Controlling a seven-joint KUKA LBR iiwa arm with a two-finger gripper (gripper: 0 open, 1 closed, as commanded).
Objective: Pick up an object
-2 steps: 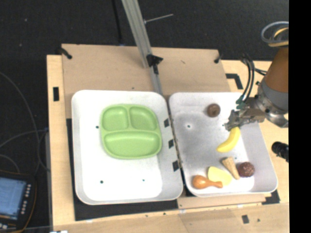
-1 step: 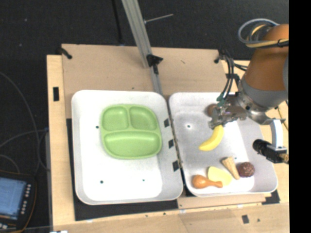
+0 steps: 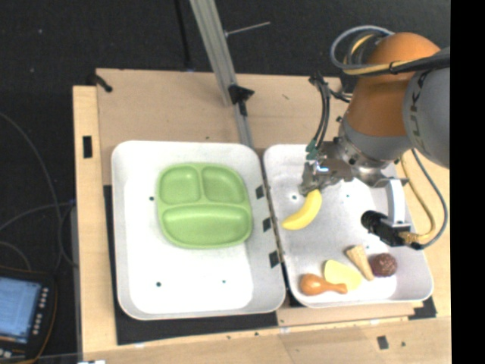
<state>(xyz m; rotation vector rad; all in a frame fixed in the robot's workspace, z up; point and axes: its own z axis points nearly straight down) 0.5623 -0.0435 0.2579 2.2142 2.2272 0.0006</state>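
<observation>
banana (image 3: 302,210): lying in the right bin, toward that bin's upper left, its long axis slanting from lower left up to upper right, the upper tip right under the pincer.
left bin (image 3: 136,279): white, left half of the frame, carrying a green divided plate (image 3: 204,205) and nothing else i can make out.
right bin (image 3: 292,161): white, touching the left one along the middle seam; the arm works over it.
gripper (image 3: 314,174): hanging just above the banana's upper end, at centre right of the frame; whether it is wide or narrow i cannot tell from here, the wrist hides it, and i see nothing clearly held.
key relation: the fruit runs down and to the left from the pincer, so the tool sits over one tip, not the middle; my guess is a grasp there would be off-centre and could let it swing or slip.
lower right clutter: an orange gourd-like toy (image 3: 321,283), a yellow wedge (image 3: 342,274), a cone (image 3: 361,261) and a dark red ball (image 3: 384,264), all well apart from the pincer.
</observation>
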